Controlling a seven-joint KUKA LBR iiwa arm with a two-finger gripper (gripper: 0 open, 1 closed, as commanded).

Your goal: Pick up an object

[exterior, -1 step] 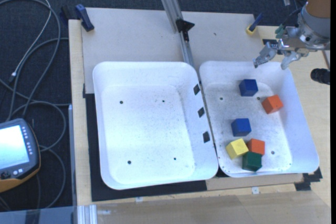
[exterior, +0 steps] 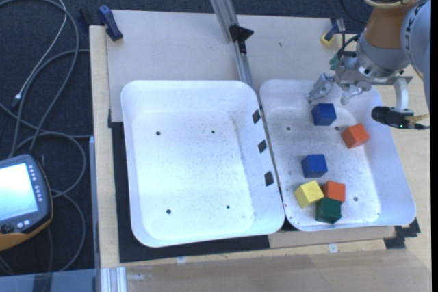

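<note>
Dark carpet surrounds the bench (exterior: 171, 44). Nearest, in the right bin (exterior: 390, 174): green cube (exterior: 328, 210), yellow cube (exterior: 308, 193), small orange cube (exterior: 335, 190) clustered together. Blue cube (exterior: 314, 165) mid-bin, open floor around it. Orange cube (exterior: 354, 136) near the right wall. Farther, second blue cube (exterior: 324, 113) just below the gripper (exterior: 335, 88), fingers spread, holding nothing. Arm enters from upper right, wrist angled down. Left bin (exterior: 185, 161) beside it.

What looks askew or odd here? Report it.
Nothing is spilled or damaged. The right bin sits skewed against the left bin, and its six blocks lie scattered at odd angles. The tool hangs above a blue block.
</note>
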